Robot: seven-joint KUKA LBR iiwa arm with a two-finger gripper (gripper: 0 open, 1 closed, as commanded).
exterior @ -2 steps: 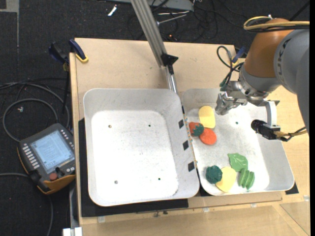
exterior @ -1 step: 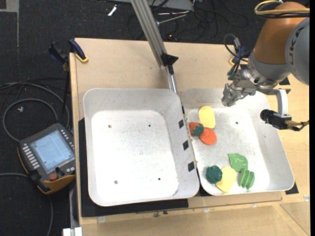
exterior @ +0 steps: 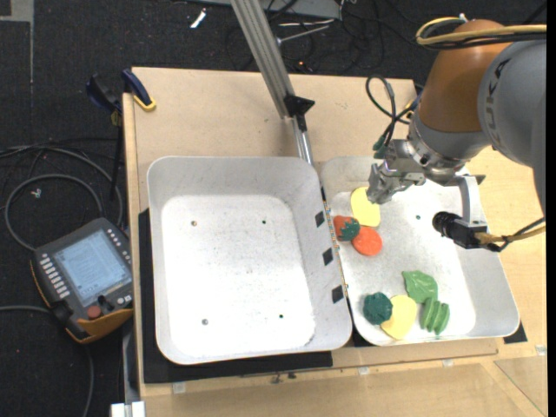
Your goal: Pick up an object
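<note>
- End effector (exterior: 380, 189) hangs low over the right bin's (exterior: 486, 285) far left corner, its tip touching or just above a yellow piece (exterior: 365, 208); whether it is open or grasping anything, I cannot tell.
- Tan counter (exterior: 208, 111) carries both bins, dark carpet and cables around it.
- Left bin (exterior: 230, 259) sits beside.
- Teach pendant (exterior: 82, 272) lies on the floor.
- Orange piece (exterior: 367, 242), green pieces (exterior: 423, 295) rest nearer.

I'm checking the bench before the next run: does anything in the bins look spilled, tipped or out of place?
Nothing stands out. The toy items lie inside the right bin, none over its rim, and the gripper hangs above the yellow piece.
</note>
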